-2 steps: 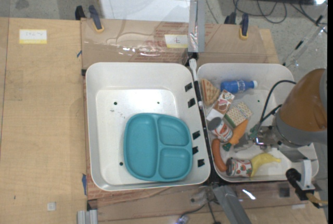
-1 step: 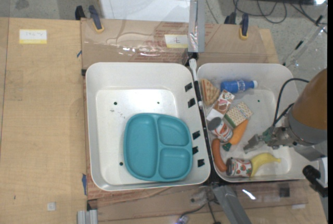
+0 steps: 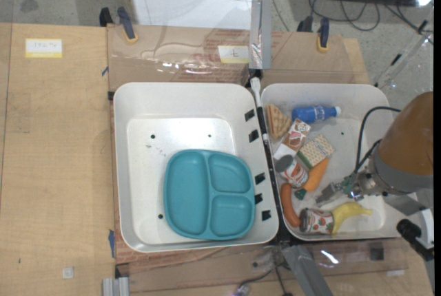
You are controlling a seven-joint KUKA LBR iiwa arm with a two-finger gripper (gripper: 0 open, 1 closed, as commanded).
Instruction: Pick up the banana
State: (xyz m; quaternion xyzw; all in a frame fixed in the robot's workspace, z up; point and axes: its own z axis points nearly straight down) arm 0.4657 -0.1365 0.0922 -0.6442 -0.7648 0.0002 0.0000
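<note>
Two white bins sit side by side on the bench (image 3: 55, 150), and I take the right bin (image 3: 375, 91) as my landmark. Along its near wall lies the banana (image 3: 350, 212), yellow, curved, free of any grip, with a small printed can (image 3: 317, 221) touching its left end and a red sausage-shaped piece (image 3: 289, 205) further left. The pincer (image 3: 335, 191) hangs just above and to the left of the banana, near an orange carrot (image 3: 313, 176); from this slant I cannot tell how it is set. The arm (image 3: 413, 150) covers the bin's right side. A blue bottle (image 3: 315, 112) and a pizza slice (image 3: 278, 120) lie toward the bin's far wall, well away from the work. The teal tray (image 3: 207, 195) fills the other bin. I judge this the approach step: nothing is grasped yet. Next I would want the pincer shifted slightly toward the near wall, centred over the banana's middle, and lowered clear of the can.
</note>
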